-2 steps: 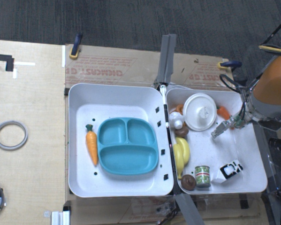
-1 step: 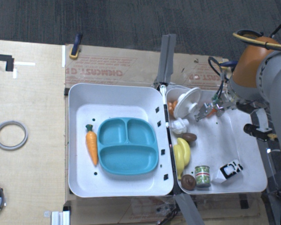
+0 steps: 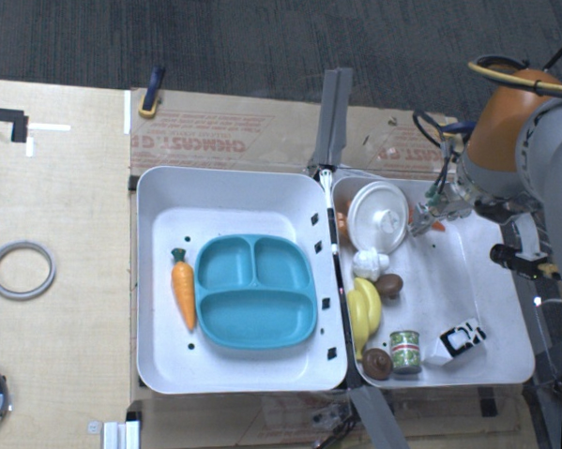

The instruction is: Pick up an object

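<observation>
well, here is how it looks from beside the surface.

arm: one grey arm with an orange band [image 3: 508, 113] reaches in from the right, its wrist over the back of the right shallow white bin [image 3: 499, 362].
jaws [image 3: 430, 217]: low at the right rim of the round white bowl [image 3: 379, 217]; too small and dark here, so i cannot tell how they are set, and i see nothing carried.
nearest thing: the bowl lies just to the left of the jaws, touching or nearly so; round, so no long axis to line up with.
other candidates: white lumpy toy [image 3: 370, 264] and brown round piece [image 3: 389, 286] sit nearer the camera than the jaws; yellow banana [image 3: 363, 308] runs front to back along the left wall.
front row: brown round lump [image 3: 377, 364], small green-labelled can [image 3: 404, 351], black and white block [image 3: 463, 339].
count, right bin: one bowl, one white toy, two brown pieces, one banana, one can, one block.
left shallow white bin [image 3: 160, 203]: one teal divided plate [image 3: 256, 291], one orange carrot [image 3: 184, 287] beside it, lying front to back.
judgement: the bowl's rim looks the likeliest target.
</observation>
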Tool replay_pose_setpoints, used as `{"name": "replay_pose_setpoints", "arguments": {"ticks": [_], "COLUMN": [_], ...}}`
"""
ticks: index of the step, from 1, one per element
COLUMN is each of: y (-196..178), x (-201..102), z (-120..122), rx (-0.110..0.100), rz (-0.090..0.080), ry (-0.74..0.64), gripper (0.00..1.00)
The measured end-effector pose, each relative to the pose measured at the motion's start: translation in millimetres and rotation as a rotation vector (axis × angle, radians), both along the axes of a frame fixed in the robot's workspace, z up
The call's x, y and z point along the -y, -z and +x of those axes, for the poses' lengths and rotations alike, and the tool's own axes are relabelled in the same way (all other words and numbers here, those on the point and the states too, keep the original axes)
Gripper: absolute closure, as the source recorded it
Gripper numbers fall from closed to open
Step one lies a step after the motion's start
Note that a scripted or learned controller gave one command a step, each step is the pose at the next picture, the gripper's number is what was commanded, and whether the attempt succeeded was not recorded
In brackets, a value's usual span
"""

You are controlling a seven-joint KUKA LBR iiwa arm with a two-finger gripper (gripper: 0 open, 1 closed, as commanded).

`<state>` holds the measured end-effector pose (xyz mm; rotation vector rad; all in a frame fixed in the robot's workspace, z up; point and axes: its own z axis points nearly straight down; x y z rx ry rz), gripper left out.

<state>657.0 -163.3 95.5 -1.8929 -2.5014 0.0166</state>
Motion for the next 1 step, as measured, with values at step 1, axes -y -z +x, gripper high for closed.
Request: {"name": "replay_pose_setpoints", "arguments": {"ticks": [1], "y": [0.5], "x": [0.4], "z": [-0.9], "rx": [-0.004], "rz": [0.000], "ry": [0.001], "gripper": [0.00]}}
